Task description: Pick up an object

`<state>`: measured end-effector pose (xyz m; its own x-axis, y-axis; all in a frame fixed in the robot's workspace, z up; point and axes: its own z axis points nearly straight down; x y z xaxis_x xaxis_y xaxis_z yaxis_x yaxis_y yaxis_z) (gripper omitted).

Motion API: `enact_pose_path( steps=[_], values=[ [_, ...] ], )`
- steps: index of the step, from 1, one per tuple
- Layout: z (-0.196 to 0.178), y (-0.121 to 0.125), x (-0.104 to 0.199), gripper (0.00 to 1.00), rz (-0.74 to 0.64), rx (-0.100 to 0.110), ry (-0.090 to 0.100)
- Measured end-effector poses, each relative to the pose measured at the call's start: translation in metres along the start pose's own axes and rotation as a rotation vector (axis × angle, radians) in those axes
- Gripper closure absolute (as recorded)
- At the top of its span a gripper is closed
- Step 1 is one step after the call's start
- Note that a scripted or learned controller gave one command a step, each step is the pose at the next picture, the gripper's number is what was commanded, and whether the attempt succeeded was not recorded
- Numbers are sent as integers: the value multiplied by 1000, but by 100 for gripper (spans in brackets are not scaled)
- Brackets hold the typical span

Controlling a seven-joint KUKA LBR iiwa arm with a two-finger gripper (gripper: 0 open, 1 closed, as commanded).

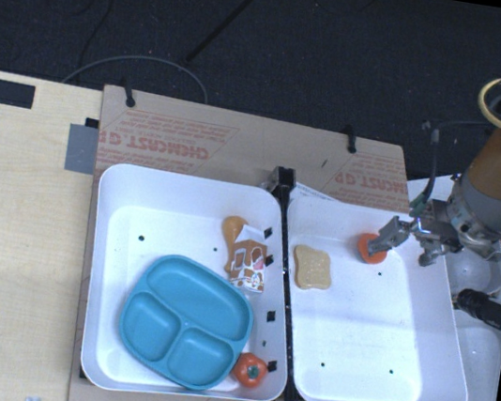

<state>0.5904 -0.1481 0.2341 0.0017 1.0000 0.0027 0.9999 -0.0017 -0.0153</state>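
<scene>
1. Nearest the camera, one tomato [250, 370] lies in the left bin [119, 220], touching the near right edge of one blue tray [186, 321] with three compartments.
2. Beyond the tray lie one small printed packet [247, 265] and, just behind it, one tan drumstick-shaped piece [233, 230].
3. In the right bin [376, 359], one slice of toast [312, 268] rests near the divider.
4. Farther back in that bin sits one small orange-red object [372, 248], near the far wall.
5. The gripper [413, 234] reaches in from the right, one grey finger [393, 234] touching or overlapping the orange-red object; whether it is pinched I cannot tell.
6. Two white bins stand side by side on a cardboard sheet [240, 150] on a pale wooden bench [8, 230].
7. Beyond the bench, dark carpet [305, 42] with black cables.
</scene>
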Motion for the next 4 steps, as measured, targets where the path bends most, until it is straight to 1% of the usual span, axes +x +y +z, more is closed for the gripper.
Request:
enact_pose_path(
  steps=[1,2,4],
  values=[
    [-7,2,0,0,-2,-12,-2],
    [36,2,-2,0,-1,-8,-2],
    [127,12,-1,0,0,-9,-1]
  ],
)
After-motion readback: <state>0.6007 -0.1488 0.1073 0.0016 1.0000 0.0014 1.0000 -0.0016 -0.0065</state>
